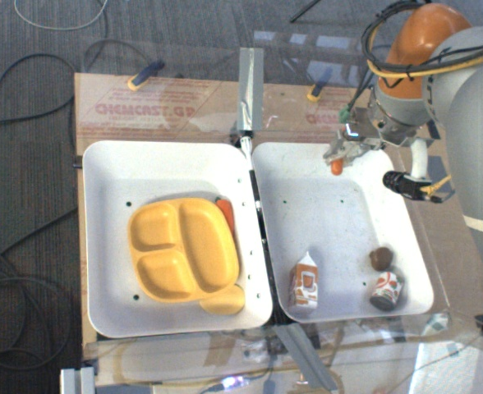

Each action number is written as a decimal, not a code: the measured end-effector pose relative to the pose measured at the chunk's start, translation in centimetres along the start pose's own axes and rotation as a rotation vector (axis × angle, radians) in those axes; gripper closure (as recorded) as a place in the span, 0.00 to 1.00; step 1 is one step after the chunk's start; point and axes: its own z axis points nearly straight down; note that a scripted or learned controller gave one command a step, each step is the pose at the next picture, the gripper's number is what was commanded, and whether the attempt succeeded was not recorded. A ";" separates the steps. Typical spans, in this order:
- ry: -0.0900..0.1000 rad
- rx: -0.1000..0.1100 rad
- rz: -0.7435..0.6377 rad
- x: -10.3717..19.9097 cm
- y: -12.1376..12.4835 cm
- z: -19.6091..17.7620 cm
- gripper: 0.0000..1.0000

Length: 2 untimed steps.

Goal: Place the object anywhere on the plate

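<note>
- The end effector (338, 156) is hovering over the far edge of the right bin (406, 220), its fingers appearing to be pinching a small orange-red object (336, 167) at their tips.
- The yellow plate (182, 249) is lying in the left bin (102, 220), well apart from the object, with the divider (254, 187) between them.
- An orange item (227, 214) and a yellow item (223, 301) are peeking out from under the plate's edges, so it is probably sitting unevenly.
- Risk: the pinch is looking shallow; the object could be slipping out during transfer and falling short.
- Risk: a release near the plate's right rim could be letting it roll off.
- A carton (305, 281), a can (385, 290) and a brown ball (381, 258) are sitting along the right bin's near edge, clear of the likely path.
</note>
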 end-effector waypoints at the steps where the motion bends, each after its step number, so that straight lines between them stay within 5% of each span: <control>1: 0.005 0.003 0.284 8.0 -6.5 -0.6 1.00; 2: 0.003 0.005 0.463 17.9 -6.2 -0.7 1.00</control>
